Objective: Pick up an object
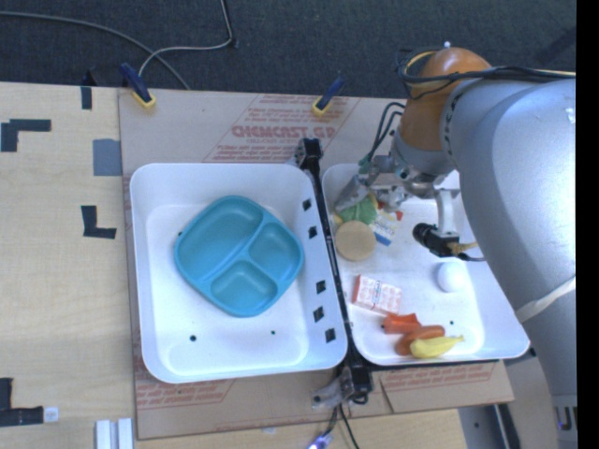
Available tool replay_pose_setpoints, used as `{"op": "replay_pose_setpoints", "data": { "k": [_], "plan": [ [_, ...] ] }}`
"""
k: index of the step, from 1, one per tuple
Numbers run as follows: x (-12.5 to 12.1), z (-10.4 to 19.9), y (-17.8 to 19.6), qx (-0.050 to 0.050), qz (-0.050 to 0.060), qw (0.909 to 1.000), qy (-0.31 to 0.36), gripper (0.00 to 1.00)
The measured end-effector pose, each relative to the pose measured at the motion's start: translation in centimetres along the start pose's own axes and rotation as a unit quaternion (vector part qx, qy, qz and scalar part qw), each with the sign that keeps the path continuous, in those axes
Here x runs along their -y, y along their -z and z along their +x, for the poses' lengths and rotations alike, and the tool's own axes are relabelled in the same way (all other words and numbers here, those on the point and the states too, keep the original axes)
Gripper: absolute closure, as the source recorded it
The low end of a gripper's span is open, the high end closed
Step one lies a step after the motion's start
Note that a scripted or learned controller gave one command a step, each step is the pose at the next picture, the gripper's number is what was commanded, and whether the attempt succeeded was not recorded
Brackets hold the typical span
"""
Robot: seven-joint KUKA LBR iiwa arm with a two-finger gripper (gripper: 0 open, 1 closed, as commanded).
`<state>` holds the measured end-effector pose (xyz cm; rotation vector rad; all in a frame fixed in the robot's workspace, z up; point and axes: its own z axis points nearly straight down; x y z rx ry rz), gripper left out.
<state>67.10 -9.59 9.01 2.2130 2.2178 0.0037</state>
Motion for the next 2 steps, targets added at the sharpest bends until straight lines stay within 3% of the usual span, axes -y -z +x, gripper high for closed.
{"op": "replay_pose_setpoints", "data": {
  "k": [1, 2],
  "plan": [
    [-0.3, -0.1, 1.4, 0.002, -0.006, 1.0, 0.001, 1.0],
    [5.8, 4.1, 9.6, -0.002, 0.003, 1.0, 0.0, 1.0]
  ]
}}
